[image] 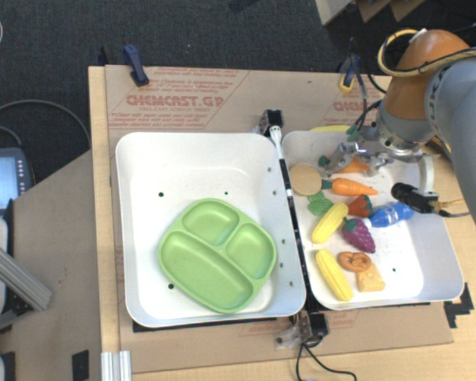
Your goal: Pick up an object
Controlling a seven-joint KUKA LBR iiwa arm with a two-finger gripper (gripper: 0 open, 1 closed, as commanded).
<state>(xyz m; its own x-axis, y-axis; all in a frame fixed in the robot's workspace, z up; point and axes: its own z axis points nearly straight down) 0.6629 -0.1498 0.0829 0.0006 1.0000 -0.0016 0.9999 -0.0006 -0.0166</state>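
The right bin (428, 280) holds several toy foods: a tan cookie (305, 179), an orange carrot (353, 187), two yellow corn cobs (330, 222) (333, 274), purple grapes (358, 234), a blue bottle (393, 214), a pretzel (354, 260) and a toast piece (370, 279). My gripper (355, 156) is low over the far end of this bin, right above an orange item (354, 166) and a small green piece (325, 163). Whether anything sits between the jaws is hidden by the wrist.
The left bin (143, 165) holds a green divided plate (216, 253). A black divider bar (285, 189) runs between the bins. Blue clamps (135, 63) (350, 71) grip the board's far edge. The grey arm with its orange band (424, 62) comes in from the upper right.
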